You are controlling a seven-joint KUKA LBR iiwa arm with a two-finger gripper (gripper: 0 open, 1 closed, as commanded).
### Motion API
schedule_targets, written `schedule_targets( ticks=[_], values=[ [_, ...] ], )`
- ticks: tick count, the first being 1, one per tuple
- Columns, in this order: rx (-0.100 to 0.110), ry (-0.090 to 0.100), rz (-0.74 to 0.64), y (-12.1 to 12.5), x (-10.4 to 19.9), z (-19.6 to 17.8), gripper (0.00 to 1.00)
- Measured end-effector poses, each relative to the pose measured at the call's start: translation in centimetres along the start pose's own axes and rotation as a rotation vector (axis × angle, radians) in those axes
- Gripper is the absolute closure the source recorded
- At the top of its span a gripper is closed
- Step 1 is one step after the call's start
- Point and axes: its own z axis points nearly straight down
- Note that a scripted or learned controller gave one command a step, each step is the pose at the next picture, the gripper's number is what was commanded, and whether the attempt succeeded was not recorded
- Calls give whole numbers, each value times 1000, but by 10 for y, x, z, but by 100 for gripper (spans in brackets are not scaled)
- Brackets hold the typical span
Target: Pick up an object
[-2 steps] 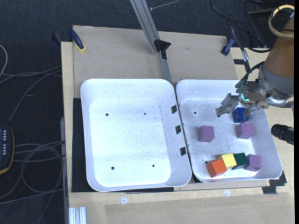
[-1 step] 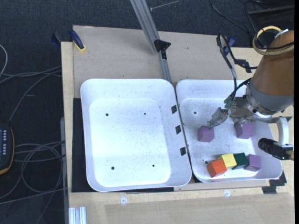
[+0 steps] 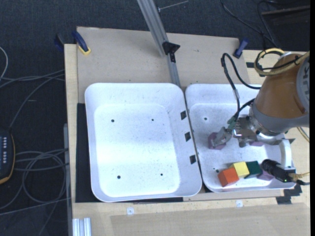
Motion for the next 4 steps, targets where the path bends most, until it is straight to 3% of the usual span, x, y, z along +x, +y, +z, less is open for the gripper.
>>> schedule_targets(
  ticks=[1, 2, 4],
  values=[
    [1, 0, 1, -6, -7, 59, 0],
    [-9, -1, -1, -3, -6, 45, 100],
    [-16, -4, -2, -11, -1, -70, 100]
  ],
)
